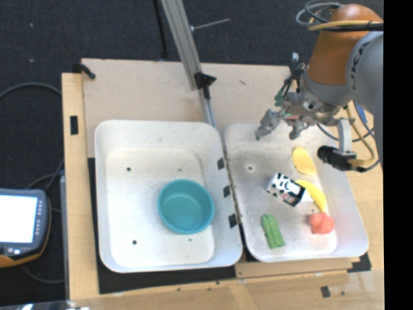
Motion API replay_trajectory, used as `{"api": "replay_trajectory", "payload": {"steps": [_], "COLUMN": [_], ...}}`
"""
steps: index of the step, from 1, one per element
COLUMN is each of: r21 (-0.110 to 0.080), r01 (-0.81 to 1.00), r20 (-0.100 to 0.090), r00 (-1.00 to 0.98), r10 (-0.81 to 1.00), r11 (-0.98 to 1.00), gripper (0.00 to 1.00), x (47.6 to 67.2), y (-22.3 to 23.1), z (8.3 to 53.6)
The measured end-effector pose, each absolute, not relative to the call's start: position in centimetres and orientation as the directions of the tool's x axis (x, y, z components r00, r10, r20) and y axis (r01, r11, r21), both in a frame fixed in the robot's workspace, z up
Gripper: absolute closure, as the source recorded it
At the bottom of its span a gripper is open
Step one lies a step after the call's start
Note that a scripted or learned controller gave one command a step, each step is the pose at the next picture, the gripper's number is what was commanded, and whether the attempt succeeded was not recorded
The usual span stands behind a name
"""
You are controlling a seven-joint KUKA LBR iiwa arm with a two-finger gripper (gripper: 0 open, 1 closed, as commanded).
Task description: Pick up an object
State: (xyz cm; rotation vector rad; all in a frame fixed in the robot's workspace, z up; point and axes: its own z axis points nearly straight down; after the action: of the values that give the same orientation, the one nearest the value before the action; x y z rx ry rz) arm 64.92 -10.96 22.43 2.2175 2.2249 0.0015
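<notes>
— Object choice first: which do you want from the right bin [258, 173]?

— Take the yellow spoon [308, 176]. It lies nearest the gripper [280, 126], toward the bin's far right side, with the black-and-white carton [285, 189] touching its handle.

— And your jaws?

— You have them spread apart, holding nothing, above the bin's back edge.

— How do you go in cleanly?

— Come down over the spoon's bowl, away from the carton, with fingers straddling its width. The red piece [321, 223] and green piece [273, 230] sit nearer the bin's front.
</notes>
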Motion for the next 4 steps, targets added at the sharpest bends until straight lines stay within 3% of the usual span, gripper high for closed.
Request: {"api": "replay_trajectory", "payload": {"steps": [1, 3, 4], "r21": [0.001, -0.005, -0.002], "r01": [1.0, 1.0, 1.0], "r20": [0.0, -0.002, -0.003], "r00": [-0.004, 0.003, 0.004], "r10": [1.0, 1.0, 1.0], "r11": [0.004, -0.003, -0.004], "gripper": [0.0, 0.0, 0.0], "x": [64.9, 63.3, 63.3], "y": [-11.0, -11.1, -11.2], "z": [22.4, 12.6, 9.9]}}
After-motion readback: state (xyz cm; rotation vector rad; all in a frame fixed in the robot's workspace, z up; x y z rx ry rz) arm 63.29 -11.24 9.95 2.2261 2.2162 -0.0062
